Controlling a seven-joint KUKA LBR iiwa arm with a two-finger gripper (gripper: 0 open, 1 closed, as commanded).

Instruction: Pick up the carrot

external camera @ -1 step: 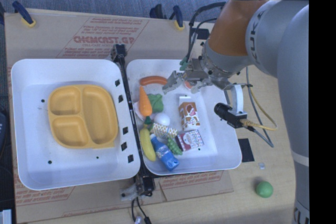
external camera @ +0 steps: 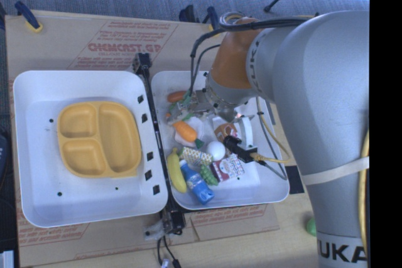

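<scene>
The carrot (external camera: 185, 131), a short orange piece with a pale end, lies in the left middle of the right bin (external camera: 271, 188) among other items. My gripper (external camera: 200, 107) hangs low over the upper part of that bin, under the orange wrist band. It is just above and to the right of the carrot, close to it. Nothing visibly sits in the gripper, and the arm's bulk hides part of the bin's right side.
An orange-red item (external camera: 176, 96) lies near the bin's top left. Around the carrot lie a banana (external camera: 176, 171), a blue bottle (external camera: 196, 184), a white egg (external camera: 216, 150), a green item (external camera: 208, 174) and a red-white packet (external camera: 231, 167). The left bin (external camera: 31, 185) holds a yellow divided plate (external camera: 99, 137).
</scene>
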